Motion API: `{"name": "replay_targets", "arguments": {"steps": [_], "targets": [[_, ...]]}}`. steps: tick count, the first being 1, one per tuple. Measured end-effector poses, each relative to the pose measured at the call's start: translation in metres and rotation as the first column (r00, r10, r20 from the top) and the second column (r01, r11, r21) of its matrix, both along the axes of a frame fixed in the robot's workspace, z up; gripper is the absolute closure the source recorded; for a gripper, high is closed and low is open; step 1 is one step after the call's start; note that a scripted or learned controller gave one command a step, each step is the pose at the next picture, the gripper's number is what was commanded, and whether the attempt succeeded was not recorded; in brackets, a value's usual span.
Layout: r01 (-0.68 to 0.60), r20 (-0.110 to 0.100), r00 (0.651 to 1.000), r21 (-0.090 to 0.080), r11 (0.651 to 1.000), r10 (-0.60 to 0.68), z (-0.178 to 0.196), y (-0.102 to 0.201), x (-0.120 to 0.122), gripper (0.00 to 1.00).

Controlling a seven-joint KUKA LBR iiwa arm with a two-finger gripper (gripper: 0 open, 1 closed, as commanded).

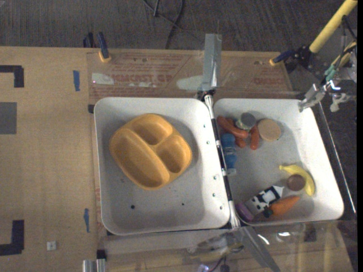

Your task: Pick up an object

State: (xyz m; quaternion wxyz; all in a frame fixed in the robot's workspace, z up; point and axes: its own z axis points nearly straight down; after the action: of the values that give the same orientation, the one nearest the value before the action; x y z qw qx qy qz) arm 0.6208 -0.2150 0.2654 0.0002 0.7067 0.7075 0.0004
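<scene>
Two shallow white bins sit side by side on a cardboard-covered bench. The left bin (113, 208) carries the biggest item on view, a yellow divided plate (150, 150) with three compartments, lying flat toward its upper left. The right bin (317, 146) holds a scatter of small toy foods, any of which could serve as the object to pick up.

Along the right bin's near edge lies a black-and-white cow-patterned carton (264, 199) on its side, touching an orange carrot (285, 204). Just above them a yellow banana (302, 174) curves around a brown round piece (295, 182). At the far left corner, red sausages (233, 128) cluster with a grey disc (247, 120) and a tan round disc (269, 130), and a blue piece (228, 151) rests against the dividing wall.

Judging by look, all are light, hard plastic, stiff and somewhat slick. The banana appears the easiest candidate: it lies apart from the walls, and a grip across its narrow middle would likely hold, though the brown piece crowds its inner curve. The carton and carrot press together near the rim, which could foul a descent.

The gripper (323, 89) hangs beyond the right bin's far right corner, clear of every object; whether its jaws stand open or closed cannot be told from this angle.
</scene>
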Motion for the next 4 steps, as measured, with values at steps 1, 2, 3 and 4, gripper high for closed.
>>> {"name": "replay_targets", "arguments": {"steps": [1,2,3,4], "targets": [[0.0,0.0,1.0,0.0,1.0,0.0,0.0,0.0,0.0,0.0],[-0.06,-0.001,0.998,0.0,0.998,0.06,-0.106,-0.008,-0.031,0.0],[0.293,0.002,0.956,-0.002,0.956,-0.293,-0.091,-0.008,-0.022,0.0],[0.44,-0.002,0.898,0.012,0.898,-0.44,-0.164,0.017,-0.054,0.0]]}}
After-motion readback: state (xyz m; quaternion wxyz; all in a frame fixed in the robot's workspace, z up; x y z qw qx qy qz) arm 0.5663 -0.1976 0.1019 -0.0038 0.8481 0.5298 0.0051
